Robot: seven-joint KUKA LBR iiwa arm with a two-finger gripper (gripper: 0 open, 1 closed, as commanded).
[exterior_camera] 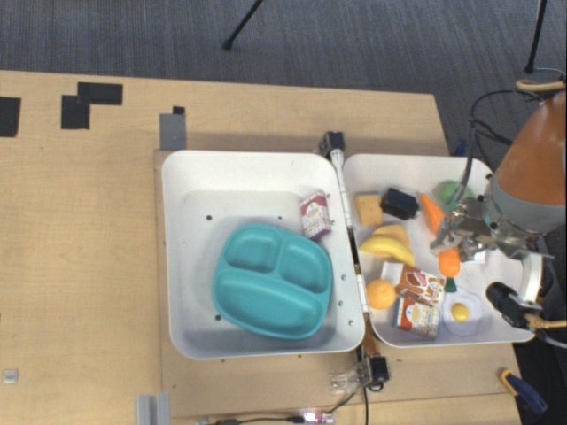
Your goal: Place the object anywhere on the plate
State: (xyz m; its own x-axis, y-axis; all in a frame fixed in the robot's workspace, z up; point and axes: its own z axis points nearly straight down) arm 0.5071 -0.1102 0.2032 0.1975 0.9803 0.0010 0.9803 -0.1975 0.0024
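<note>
**Orange piece at the gripper, plate waiting in the other bin**

We see a small orange piece [449,262] in the right bin [474,333], right at the tip of the gripper [454,248]. It sits just under the metal fingers, but we cannot tell whether the fingers are apart, together, or clamped on it; the view from above blurs that spot.

Around it in the same bin we find a banana [388,244] to its left, a tan block [368,209] and a black block [400,204] further up, and a carrot [431,211] lying at a slant beside a green item [447,190]. Lower down there is a round orange fruit [381,295], a printed carton [420,301] and a white disc with a yellow centre [461,311].

The arm [534,171] comes in from the right, its orange band above the grey wrist, hanging over the bin's right side.

The teal plate [272,280], with three compartments, lies in the left bin [182,237], well apart from the orange piece. A small red-and-white packet [314,215] rests just beyond the plate's upper right corner, near the wall between the bins. Both bins sit on the wooden bench [80,255].
</note>
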